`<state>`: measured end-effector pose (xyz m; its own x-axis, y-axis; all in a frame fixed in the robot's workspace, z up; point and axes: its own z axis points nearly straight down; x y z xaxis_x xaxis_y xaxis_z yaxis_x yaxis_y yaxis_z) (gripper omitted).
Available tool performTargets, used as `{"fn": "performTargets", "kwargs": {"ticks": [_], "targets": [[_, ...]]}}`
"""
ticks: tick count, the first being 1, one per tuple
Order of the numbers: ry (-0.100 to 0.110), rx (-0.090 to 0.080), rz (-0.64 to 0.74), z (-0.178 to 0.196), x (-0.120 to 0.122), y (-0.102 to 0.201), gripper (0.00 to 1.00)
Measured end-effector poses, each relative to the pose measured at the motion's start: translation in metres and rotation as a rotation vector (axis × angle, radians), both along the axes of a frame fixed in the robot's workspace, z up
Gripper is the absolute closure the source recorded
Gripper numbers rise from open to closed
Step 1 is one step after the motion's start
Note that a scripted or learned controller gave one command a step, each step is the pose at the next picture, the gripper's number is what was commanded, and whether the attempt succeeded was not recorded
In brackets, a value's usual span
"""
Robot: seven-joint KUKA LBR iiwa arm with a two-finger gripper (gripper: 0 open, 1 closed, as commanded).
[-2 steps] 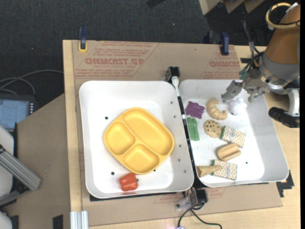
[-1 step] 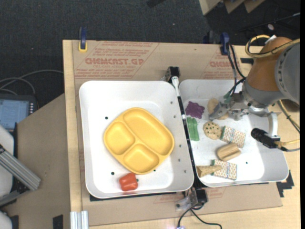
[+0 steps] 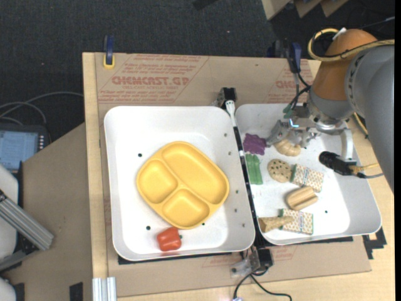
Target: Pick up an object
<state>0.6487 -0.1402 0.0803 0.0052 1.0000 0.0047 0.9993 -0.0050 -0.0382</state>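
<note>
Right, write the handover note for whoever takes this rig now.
Gripper: low in the right bin, just above the tan piece at the bin's far side; finger state unclear, nothing seen held.
Right bin also holds: purple piece, green block, cookie, bread roll, two patterned packets.
Left bin: yellow divided plate, red pepper.
Done: nothing lifted.
Left: grasp and raise one object.

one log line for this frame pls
phase: reach | gripper: low in right bin, over tan piece | grasp: not confirmed | left bin: yellow tray, red item
</note>
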Motion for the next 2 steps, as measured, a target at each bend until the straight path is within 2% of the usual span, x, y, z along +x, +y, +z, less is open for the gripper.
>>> {"fn": "performTargets", "kwargs": {"ticks": [1,2], "targets": [[-0.002,0.001,0.0,0.0,0.0,0.0,0.0],[-0.008,-0.003,0.0,0.012,0.001,-0.001,1.0]]}}
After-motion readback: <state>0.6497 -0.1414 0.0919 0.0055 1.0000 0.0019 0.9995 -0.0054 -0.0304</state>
